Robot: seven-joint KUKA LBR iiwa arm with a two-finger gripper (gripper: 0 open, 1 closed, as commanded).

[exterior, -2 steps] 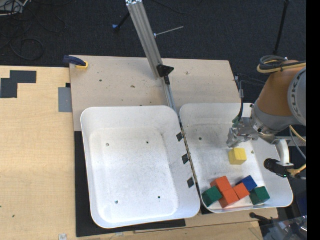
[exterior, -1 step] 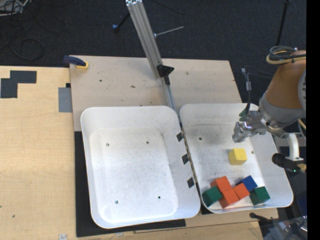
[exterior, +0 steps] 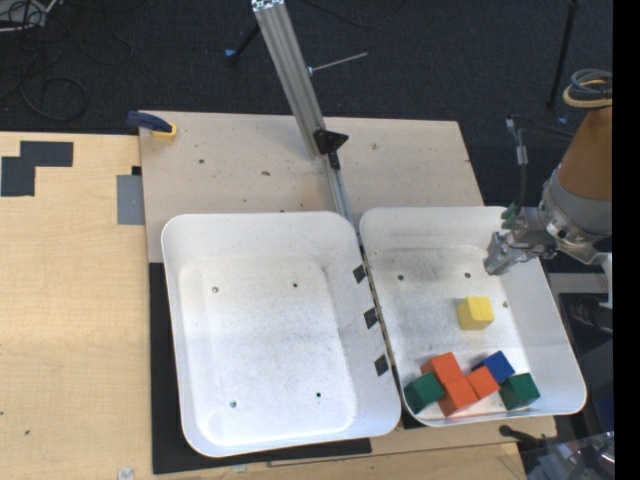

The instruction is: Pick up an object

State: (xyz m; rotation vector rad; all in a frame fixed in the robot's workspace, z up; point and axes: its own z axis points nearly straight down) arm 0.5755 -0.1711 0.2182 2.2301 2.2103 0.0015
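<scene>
My gripper [exterior: 503,253] hangs over the upper right part of the right bin [exterior: 420,238], reaching in from the right edge of the view. A yellow cube [exterior: 476,312] lies on the bin floor below and left of it, apart from it. In the bin's near corner sits a cluster of blocks: an orange block [exterior: 454,380], a smaller orange block [exterior: 484,380], a blue block [exterior: 498,364] and two green blocks [exterior: 425,391] [exterior: 519,391]. Nothing shows between the fingers.
The left bin [exterior: 265,328] stands beside the right one, with black clips along the shared wall. A slanted aluminium rail [exterior: 296,78] rises behind the bins. A blue and yellow clamp [exterior: 152,124] sits at the bench's far left corner.
</scene>
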